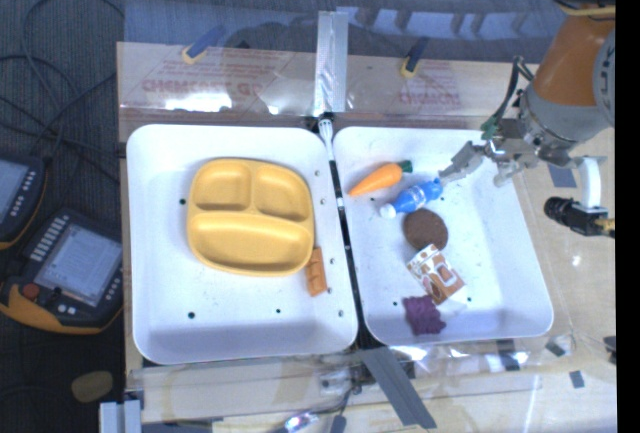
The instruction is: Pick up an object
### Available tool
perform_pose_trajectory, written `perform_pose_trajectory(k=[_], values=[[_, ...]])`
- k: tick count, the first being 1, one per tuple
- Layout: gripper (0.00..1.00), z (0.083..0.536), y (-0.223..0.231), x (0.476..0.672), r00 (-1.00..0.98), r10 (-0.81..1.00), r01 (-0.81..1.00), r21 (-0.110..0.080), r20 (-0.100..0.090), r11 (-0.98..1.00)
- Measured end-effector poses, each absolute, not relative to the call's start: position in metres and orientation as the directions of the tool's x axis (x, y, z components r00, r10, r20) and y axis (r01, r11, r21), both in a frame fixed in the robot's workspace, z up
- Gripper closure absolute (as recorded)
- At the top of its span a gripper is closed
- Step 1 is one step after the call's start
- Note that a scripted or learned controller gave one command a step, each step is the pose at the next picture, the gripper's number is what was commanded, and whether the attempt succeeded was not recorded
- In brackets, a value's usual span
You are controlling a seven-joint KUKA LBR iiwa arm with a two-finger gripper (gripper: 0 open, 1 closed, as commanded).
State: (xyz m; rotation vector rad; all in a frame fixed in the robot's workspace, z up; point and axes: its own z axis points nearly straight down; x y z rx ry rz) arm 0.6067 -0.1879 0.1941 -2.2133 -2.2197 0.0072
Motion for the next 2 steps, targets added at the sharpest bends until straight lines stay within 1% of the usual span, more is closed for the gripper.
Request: perform_pose_trajectory(k=[1,2], values=[[0.00,0.0925,-0.1616,0.5923,-0.114,0.994,0.993,-0.006,0.001,0.114],[1.00,0.0978,-0.1622,0.5911,-0.113,0.994,0.994,-0.012,0.003,0.113]])
